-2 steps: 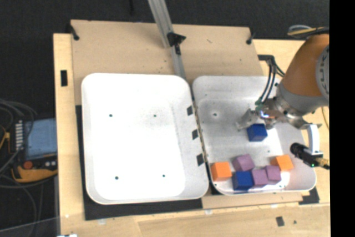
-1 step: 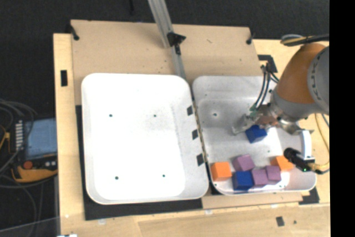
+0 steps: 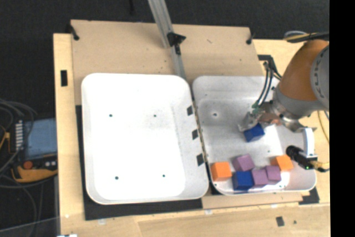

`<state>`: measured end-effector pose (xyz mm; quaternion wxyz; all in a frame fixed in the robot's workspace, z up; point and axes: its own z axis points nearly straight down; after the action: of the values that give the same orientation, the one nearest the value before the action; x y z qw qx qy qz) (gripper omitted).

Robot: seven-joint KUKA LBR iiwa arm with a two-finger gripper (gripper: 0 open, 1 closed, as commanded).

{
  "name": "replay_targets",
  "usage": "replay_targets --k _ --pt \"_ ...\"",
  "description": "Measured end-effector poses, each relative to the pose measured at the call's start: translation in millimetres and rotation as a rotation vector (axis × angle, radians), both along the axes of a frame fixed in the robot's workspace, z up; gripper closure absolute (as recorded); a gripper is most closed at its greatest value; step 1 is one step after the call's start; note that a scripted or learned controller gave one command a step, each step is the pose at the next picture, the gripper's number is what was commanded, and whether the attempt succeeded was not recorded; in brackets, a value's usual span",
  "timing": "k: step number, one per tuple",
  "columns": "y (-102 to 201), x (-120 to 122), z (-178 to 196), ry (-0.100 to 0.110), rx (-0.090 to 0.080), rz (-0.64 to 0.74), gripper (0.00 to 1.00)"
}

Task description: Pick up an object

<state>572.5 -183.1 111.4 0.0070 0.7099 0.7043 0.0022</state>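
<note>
The gripper (image 3: 254, 121) is low over the middle of the right bin (image 3: 222, 94), right at a blue cube (image 3: 254, 132), probably to grasp it; whether the jaws are released or clenched, one cannot tell. Along the near edge of this bin lie two orange cubes (image 3: 221, 170), three purple cubes (image 3: 243, 162) and one more dark blue cube (image 3: 243, 180). The left bin (image 3: 138, 136) holds no cubes.

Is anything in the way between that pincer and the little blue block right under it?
Nothing visible stands between them. The pincer sits right at the small blue cube in the right white bin. The other blocks, orange, purple and blue, lie apart along the bin's near edge.
</note>
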Motion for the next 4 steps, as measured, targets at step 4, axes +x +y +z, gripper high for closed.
replay_targets --k 4 --pt "111.0 7.4 113.6 0.011 0.009 0.016 1.0"
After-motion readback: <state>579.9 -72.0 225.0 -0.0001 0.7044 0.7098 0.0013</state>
